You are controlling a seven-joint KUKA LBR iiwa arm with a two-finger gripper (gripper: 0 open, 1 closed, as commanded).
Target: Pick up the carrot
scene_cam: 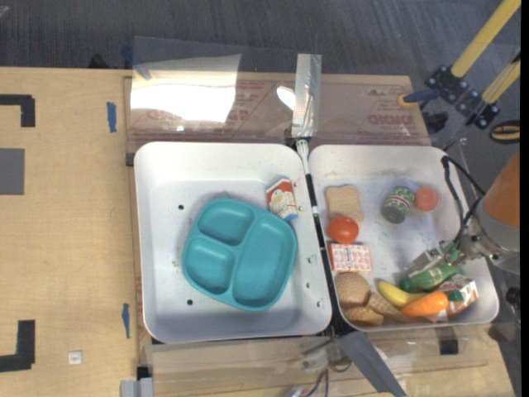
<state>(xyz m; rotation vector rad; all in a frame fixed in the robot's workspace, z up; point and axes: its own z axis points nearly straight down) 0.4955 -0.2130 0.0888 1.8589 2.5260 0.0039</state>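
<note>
Here the red lettering on the clear sheet behind the bins is too faint to read. The left bin [157,222] holds a teal divided plate [240,255] and a small carton [282,198]; the right bin [372,160] holds bread [343,202], a tomato [344,229], a can [399,204], a banana [393,293] and the carrot [425,305] near its front edge. The gripper [446,259] sits just above the carrot; I cannot tell how its grip stands.

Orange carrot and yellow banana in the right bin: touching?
Touching. The camera view shows the orange carrot lying against the yellow banana's right end, with no gap visible between them.
</note>
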